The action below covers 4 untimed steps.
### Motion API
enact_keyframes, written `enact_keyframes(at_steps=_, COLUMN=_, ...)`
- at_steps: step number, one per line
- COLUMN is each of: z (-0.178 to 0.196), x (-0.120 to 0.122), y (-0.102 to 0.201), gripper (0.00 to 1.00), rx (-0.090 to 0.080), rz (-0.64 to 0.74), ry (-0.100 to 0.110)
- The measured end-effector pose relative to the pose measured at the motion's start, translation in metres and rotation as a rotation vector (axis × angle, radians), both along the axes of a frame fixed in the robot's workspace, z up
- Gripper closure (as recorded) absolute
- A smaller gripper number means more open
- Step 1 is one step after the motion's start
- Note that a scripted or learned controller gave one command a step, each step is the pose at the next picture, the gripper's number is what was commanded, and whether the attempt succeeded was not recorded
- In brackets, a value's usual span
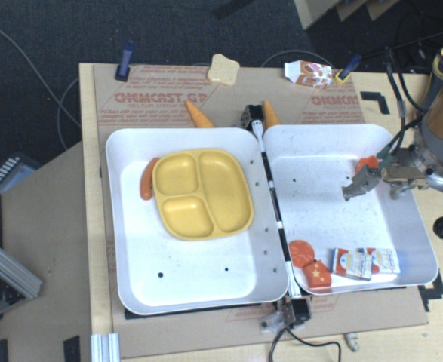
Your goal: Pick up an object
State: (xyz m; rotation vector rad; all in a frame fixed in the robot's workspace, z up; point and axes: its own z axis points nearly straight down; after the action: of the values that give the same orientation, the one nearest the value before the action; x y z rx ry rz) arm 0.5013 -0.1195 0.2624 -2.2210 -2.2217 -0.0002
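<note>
The gripper [359, 181], its state impossible to tell, hung over the right bin [319, 145] at the frame's right, just beside a small orange object [367, 162], with a carton [364, 262] lower down.

A shallow white plastic left bin [198, 285] lies on a brown paper-covered board [100, 202] printed with red lettering. Behind the bin's far left corner, a dark blue clip [124, 61] grips the board's edge. Behind its far right corner lies a pale slice of bread [223, 69]. An orange carrot-like piece [199, 115] lies just beyond the bin's far rim, and a small black clamp [252, 116] sits at its far right corner. Well to the bin's left, a thin grey cable [25, 59] curves over dark carpet.
</note>
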Motion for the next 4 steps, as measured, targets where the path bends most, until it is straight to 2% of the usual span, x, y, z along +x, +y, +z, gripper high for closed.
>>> enact_keyframes(at_steps=1, z=-0.103, x=0.076, y=-0.049, gripper=0.0, rx=0.0, rz=-0.001, ry=0.003)
enact_keyframes(at_steps=2, z=-0.146, x=0.111, y=-0.1, gripper=0.0, rx=-0.002, rz=-0.001, ry=0.0)
enact_keyframes(at_steps=4, z=-0.127, x=0.138, y=-0.104, gripper=0.0, rx=-0.001, rz=0.001, ry=-0.002)
